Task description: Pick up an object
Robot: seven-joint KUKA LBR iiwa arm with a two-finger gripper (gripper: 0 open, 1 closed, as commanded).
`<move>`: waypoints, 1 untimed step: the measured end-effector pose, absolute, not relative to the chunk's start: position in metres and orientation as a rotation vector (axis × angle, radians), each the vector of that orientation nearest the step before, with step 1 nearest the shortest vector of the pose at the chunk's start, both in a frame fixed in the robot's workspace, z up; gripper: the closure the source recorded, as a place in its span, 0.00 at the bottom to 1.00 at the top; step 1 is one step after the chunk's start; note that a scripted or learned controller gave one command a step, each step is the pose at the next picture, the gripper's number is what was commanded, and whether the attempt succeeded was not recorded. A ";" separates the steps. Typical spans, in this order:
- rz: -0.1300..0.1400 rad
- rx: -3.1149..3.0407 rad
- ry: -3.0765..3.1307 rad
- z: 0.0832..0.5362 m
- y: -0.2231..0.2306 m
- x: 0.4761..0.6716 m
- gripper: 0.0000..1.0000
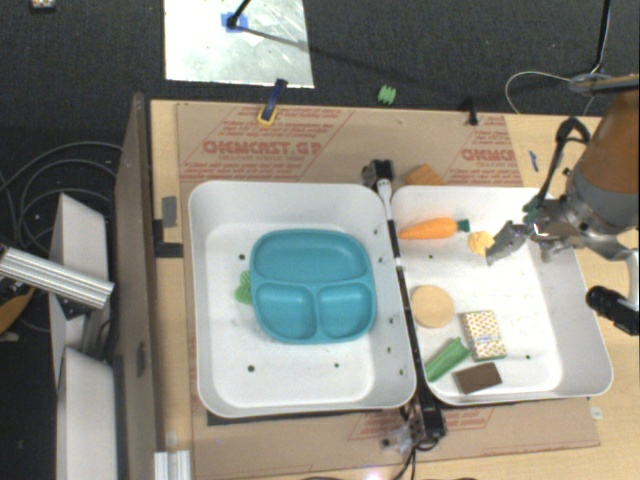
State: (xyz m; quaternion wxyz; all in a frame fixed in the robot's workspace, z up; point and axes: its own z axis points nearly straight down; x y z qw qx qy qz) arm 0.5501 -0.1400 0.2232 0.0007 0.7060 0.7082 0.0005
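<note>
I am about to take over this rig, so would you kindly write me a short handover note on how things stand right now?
Gripper: low over the right bin, beside the small yellow piece; nothing visibly held.
Right bin contents: carrot at the top left, round tan disc in the middle, patterned box, green piece and brown block near the front.
Left bin: blue divided plate with something green peeking out at its left edge.
Done: no object lifted.
Left: grasp one object and raise it; the yellow piece is nearest.
</note>
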 end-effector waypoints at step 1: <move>-0.005 2.229 2.225 0.081 -0.131 0.483 0.00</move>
